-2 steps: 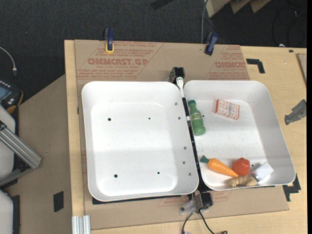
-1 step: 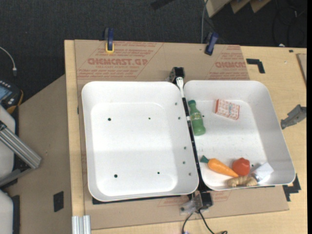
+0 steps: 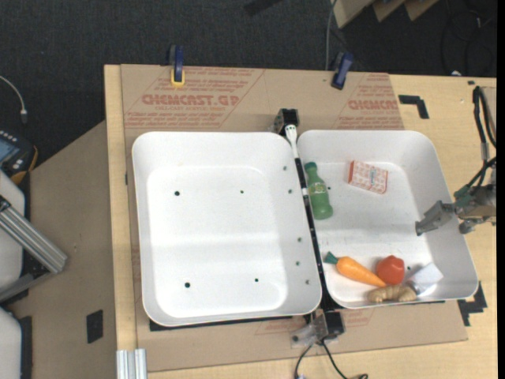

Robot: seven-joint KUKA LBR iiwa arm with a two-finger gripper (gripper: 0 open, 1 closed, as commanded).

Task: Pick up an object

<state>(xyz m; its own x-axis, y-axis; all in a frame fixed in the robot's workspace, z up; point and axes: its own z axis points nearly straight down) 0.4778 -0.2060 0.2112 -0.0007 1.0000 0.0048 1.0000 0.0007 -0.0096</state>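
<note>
Object to pick: none chosen yet, as far as I can judge; the candidates all lie in the right-hand shallow white plastic bin on the table.
Green plastic bottle: lies flat against the right bin's left wall, long axis running near to far, cap toward the far end.
Orange toy carrot: near the front of the right bin, long axis slanting from upper left to lower right, green top at the left end, tip pointing toward the red round toy tomato, which it looks to touch.
Tan knobbly ginger-like piece: at the front wall, just below the tomato, long axis roughly left to right.
Red-and-white patterned flat packet: toward the back of the right bin, well apart from the rest, lying flat.
Small pale flat card: just right of the tomato; what it is I cannot tell.
Left white bin: bare white floor with a few dark dots.
Jaws: at the right bin's right edge, on the grey gripper; how far apart they stand I cannot tell, and nothing shows between them.
Progress: the pick looks not yet done; every object rests on the bin floor, so approach, closing and lift all remain.
Likely nearest target: the tomato group, below and left of the gripper, though that is a guess.
</note>
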